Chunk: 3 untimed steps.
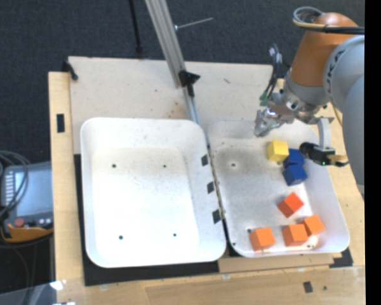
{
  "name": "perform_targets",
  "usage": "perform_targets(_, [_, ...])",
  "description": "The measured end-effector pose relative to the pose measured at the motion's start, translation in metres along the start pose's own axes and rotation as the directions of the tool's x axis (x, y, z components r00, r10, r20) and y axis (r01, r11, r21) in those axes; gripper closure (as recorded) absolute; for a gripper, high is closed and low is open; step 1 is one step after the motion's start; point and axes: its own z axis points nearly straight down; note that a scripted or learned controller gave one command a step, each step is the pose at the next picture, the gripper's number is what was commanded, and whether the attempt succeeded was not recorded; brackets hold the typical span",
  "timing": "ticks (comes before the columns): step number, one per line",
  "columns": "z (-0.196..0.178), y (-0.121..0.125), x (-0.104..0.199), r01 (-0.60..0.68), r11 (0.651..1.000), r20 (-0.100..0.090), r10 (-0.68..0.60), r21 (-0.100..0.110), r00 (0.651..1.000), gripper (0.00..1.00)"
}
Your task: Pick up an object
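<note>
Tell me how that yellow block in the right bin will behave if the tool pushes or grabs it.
The yellow block looks like a small rigid cube with flat faces, so it should slide rather than roll. It sits close against a blue block, so a push toward that side would probably shove both. The white bin floor looks smooth, so expect easy skidding.

We take this for a robotics lab or test cell. What tells us so is the plain wooden bench [114, 88], a bare board with no finish, bearing two shallow white bins [146, 189] side by side. Beyond the bench's far edge an aluminium profile post [165, 30] rises at a slant. Left of the bench, on dark carpet [25, 24], lies a handheld control pendant [25, 202] with its coiled cables. At the bench's right side stands an industrial arm [330, 49], grey with an orange band
</note>
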Motion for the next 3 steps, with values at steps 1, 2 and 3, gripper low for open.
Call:
perform_targets(1, [-0.046,-0.003,0.001,0.002,1.0,0.001,-0.002,-0.001,1.0,1.0])
perform_targets(2, [-0.051,-0.002,0.0,0.003,1.0,0.0,-0.003,0.003,1.0,1.0])
perform_targets(3, [-0.064,-0.003,0.058,0.001,1.0,-0.002,-0.001,0.004,1.0,1.0])
